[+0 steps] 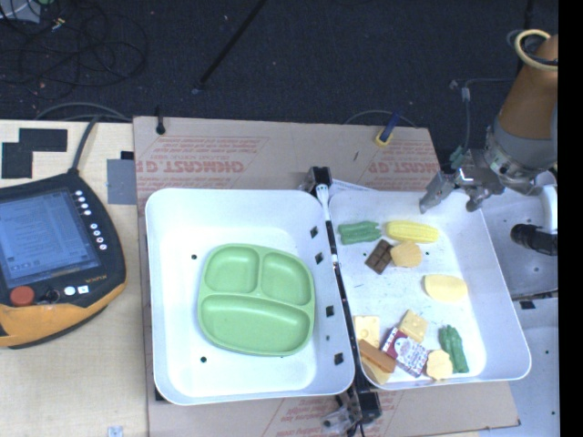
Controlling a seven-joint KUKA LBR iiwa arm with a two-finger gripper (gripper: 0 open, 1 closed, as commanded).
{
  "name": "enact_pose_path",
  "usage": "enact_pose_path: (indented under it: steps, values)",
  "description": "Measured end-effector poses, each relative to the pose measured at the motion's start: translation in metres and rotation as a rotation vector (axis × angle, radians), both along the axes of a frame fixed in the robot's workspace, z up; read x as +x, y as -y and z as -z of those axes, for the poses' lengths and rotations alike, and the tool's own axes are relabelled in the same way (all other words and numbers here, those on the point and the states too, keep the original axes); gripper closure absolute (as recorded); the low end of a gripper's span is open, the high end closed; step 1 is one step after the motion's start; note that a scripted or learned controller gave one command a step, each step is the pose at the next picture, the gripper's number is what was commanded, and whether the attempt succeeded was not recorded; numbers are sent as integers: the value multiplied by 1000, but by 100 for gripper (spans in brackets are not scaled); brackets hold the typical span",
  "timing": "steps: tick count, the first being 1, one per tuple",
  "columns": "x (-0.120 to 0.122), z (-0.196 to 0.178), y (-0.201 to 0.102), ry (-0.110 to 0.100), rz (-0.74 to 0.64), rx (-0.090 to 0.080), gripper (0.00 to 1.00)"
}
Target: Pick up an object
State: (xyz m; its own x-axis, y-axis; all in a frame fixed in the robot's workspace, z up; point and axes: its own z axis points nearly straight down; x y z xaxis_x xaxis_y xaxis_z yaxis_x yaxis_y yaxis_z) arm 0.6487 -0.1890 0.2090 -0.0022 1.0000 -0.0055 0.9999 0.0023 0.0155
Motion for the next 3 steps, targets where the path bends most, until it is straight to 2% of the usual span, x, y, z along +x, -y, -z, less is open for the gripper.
enact_pose_path:
  steps: [1,2,3]
  values:
    - [-6,115,-32,-22,1,8,0]
    - [-5,98,-30,-18,-2,6,100]
    - [-112,69,-11,-24,8,7,100]
